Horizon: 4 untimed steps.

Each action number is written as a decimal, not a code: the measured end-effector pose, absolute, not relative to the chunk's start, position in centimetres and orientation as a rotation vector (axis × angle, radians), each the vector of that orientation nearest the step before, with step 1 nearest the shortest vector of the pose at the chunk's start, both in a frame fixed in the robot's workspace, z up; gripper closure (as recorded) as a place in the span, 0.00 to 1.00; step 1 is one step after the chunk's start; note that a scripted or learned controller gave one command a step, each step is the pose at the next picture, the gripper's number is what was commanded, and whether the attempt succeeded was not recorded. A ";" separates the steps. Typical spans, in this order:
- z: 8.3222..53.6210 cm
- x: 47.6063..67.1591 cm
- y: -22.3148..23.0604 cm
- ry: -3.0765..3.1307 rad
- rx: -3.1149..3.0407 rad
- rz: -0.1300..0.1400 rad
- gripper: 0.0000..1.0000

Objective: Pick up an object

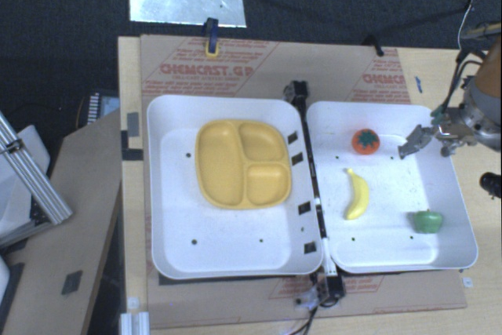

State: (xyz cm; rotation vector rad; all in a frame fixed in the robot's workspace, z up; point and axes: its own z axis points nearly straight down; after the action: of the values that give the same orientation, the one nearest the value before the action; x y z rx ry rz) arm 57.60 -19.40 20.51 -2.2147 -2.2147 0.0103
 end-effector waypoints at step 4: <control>8.4 57.3 -20.1 -2.223 -2.220 0.000 0.00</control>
State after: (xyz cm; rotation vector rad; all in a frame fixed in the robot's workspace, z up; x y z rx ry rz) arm 57.25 -20.08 8.43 -2.2204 -2.2231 -0.0003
